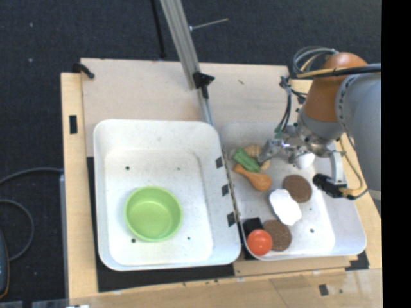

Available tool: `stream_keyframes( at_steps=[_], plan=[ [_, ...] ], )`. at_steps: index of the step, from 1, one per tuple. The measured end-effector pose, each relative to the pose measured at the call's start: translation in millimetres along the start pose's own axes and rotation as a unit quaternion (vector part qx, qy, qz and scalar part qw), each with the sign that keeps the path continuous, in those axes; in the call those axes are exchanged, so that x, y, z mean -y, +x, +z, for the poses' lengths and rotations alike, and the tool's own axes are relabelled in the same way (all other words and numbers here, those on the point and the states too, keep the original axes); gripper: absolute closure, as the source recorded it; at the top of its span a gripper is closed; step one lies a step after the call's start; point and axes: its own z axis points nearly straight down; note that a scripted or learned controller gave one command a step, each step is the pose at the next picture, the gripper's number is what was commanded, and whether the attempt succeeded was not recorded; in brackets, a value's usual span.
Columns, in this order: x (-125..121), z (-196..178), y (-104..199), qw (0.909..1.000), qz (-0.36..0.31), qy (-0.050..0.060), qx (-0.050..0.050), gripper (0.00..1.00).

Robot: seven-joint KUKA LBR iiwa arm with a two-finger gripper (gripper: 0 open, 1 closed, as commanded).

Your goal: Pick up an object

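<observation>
Objects: we see a green piece point(246, 158), a tan peg point(254, 177), brown discs point(297, 188), a white lump point(284, 206) and a red ball point(259, 241) in the right bin point(347, 226)
Gripper: ours point(280, 145) hangs over that bin's far side; its spread we cannot tell
Left bin point(205, 172): we see a green bowl point(153, 213)

The left bin point(109, 140) offers wide open floor around a single green bowl point(153, 213) near its front. The right bin point(343, 226) is crowded along its left and middle: a green object point(246, 158) and a tan drumstick-shaped toy point(253, 177) lie by the dividing wall, with a white object point(284, 206), two brown discs point(297, 188) and a red ball point(259, 241) toward the front. Its front right corner stays bare. A slanted metal pole point(183, 40) crosses above the back.
</observation>
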Motion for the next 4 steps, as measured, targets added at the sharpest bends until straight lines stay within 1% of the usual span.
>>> stream_keyframes(
  at_steps=[1,2,3,4],
  plan=[
    [-1.6,-12.5,-0.9,1.0,0.001,-0.003,0.0,1.0],
    [-12.2,-72.2,-0.6,1.0,-0.002,-0.004,0.0,1.0],
    [-13.1,-133.1,1.2,1.0,-0.002,-0.001,-0.001,1.0],
    [-14.2,-178.1,-0.4,1.0,-0.003,-0.003,0.0,1.0]
  ],
)
